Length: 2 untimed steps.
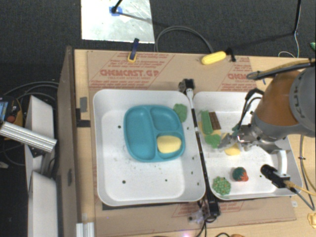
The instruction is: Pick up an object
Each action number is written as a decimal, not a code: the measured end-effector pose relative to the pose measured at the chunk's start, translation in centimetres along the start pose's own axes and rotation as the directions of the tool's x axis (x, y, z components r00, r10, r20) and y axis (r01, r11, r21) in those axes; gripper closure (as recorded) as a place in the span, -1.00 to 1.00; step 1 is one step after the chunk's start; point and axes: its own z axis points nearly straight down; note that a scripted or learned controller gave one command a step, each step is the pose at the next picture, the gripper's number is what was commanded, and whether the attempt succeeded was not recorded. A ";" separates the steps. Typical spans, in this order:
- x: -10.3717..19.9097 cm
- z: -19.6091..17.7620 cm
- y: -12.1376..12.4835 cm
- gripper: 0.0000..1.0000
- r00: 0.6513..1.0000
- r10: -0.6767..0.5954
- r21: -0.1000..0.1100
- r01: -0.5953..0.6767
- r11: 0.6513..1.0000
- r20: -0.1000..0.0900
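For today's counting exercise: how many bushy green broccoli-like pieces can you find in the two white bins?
3. One green piece sits at the blue tray's upper right corner in the left bin; one mid right bin; one at its lower left. The arm may hide more.

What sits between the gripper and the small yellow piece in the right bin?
Nothing visible. The gripper hangs right at the yellow piece, which lies just under its tip in the right bin. The closest neighbour, a green piece, lies beside it on the divider side, not across the path.
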 end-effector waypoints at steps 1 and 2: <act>-1.2 1.8 -4.4 -1.00 1.000 0.002 -0.010 -0.002 1.000 0.003; 0.5 1.5 2.7 -1.00 1.000 -0.006 -0.019 0.006 1.000 0.005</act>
